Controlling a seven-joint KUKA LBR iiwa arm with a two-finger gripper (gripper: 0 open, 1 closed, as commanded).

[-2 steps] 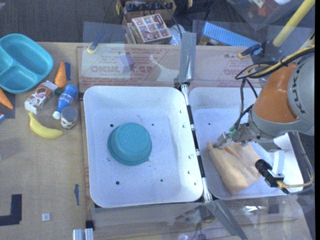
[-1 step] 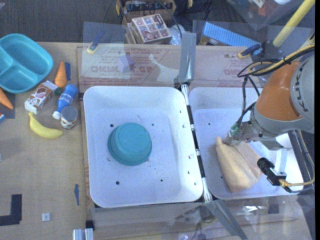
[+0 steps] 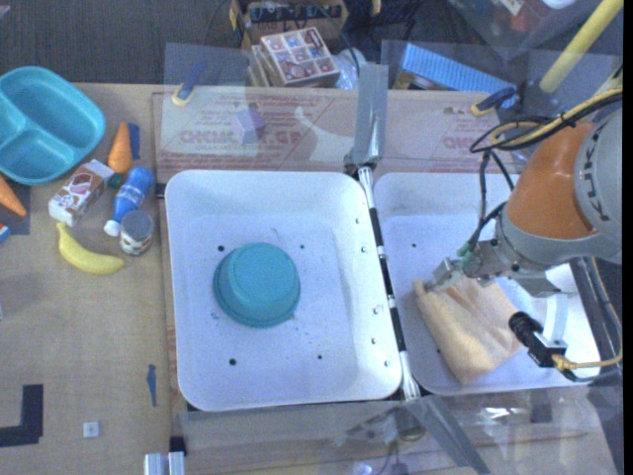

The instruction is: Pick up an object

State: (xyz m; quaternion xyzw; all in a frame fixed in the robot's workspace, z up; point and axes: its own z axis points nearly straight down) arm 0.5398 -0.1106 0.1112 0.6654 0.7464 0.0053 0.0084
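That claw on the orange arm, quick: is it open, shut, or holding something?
Gripper: low in the right bin, at the top end of the tan bread-like object. Whether it is open, shut or gripping cannot be told.

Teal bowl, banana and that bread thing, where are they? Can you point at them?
teal bowl (image 3: 257, 283), camera view, middle of its upturned bottom, in the left bin.
banana (image 3: 87, 256), camera view, middle of its curve, on the bench.
bread-like loaf (image 3: 460, 330), camera view, middle of its top, in the right bin.

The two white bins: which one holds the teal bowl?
The left bin holds the upside-down teal bowl; the right bin holds a tan bread-like object.
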